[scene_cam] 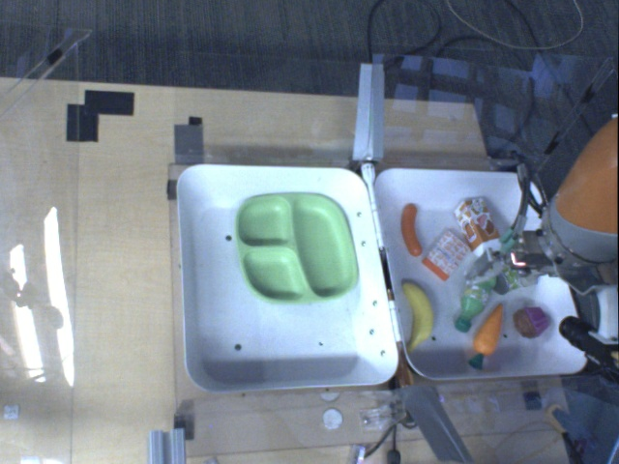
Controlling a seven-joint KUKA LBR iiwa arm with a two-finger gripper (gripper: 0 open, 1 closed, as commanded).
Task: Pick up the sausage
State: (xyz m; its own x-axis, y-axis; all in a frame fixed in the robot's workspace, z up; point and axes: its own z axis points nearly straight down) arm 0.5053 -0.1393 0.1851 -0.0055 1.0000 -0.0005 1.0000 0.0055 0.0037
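The sausage [411, 230] is a short orange-red link lying lengthwise near the left wall of the right bin [440, 184], with nothing touching it. My gripper [510, 257] hangs over the right half of that bin, well to the right of the sausage and just above a green bottle [471, 305]. The arm's orange band [592, 196] shows at the right edge.
Around the sausage in the right bin lie a banana [419, 314], a carrot [486, 332], a purple item [530, 322] and two snack packets [447, 252] [476, 220]. The left bin [208, 336] holds a green divided plate [295, 245].
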